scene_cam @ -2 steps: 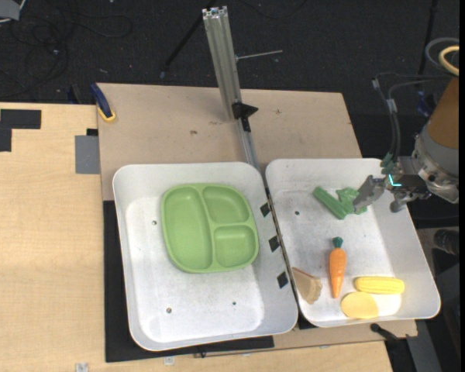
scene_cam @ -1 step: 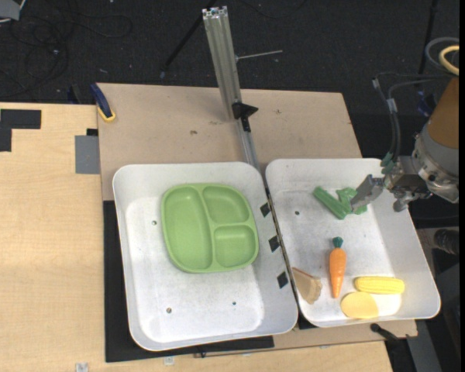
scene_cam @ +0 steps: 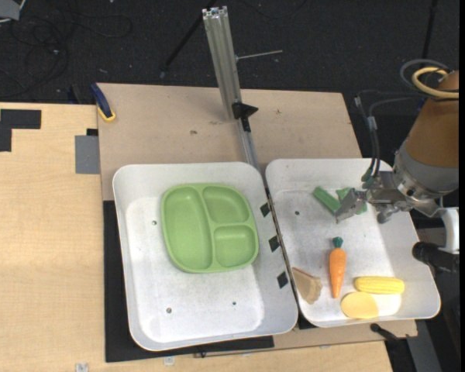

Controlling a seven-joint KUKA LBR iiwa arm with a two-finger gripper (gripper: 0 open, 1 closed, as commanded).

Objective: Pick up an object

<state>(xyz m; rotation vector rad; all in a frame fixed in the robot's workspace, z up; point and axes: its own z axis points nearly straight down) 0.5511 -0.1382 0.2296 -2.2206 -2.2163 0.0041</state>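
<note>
Camera view: a glossy green three-compartment plate [scene_cam: 210, 227] lies in the left bin [scene_cam: 139, 301]. The right bin [scene_cam: 298, 184] holds a tan wedge [scene_cam: 308, 287], a carrot [scene_cam: 337, 267], a flat green piece [scene_cam: 326, 198], yellow corn [scene_cam: 380, 285] and a lemon-like oval [scene_cam: 359, 306]. The metal gripper [scene_cam: 352, 205] hovers beside the green piece; I cannot tell its jaw state.

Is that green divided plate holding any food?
Empty. All three compartments of the green plate show bare green; the toy food lies in the other bin.

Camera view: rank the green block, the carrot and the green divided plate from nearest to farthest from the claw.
1. Green block, right bin, just left of the claw.
2. Carrot, right bin, below it.
3. Green divided plate, left bin.
</note>
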